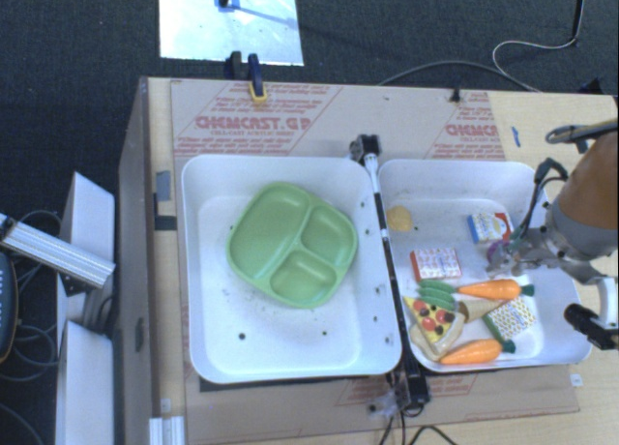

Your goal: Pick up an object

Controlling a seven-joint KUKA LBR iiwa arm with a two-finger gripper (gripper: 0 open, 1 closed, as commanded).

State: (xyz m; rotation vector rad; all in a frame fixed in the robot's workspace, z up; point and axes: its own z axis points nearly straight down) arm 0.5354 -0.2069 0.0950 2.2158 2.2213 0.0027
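The right bin (pixel 447 193) holds several toy foods. A yellow round piece (pixel 399 218) lies at its left and a blue and white box (pixel 486 226) further right. A red and white card (pixel 436 263) is at the middle. Along the front lie green beans (pixel 437 290), an orange carrot (pixel 491 289), a pizza slice (pixel 433 319), a patterned wedge (pixel 513 318) and a second carrot (pixel 474 352). My gripper (pixel 505 257) reaches down at the bin's right side, just above the upper carrot and below the box.
The left bin (pixel 193 269) holds a green divided plate (pixel 293 244). A black clamp (pixel 367 149) sits where the bins meet at the back. The grey and orange arm (pixel 585 206) overhangs the right bin's right edge.
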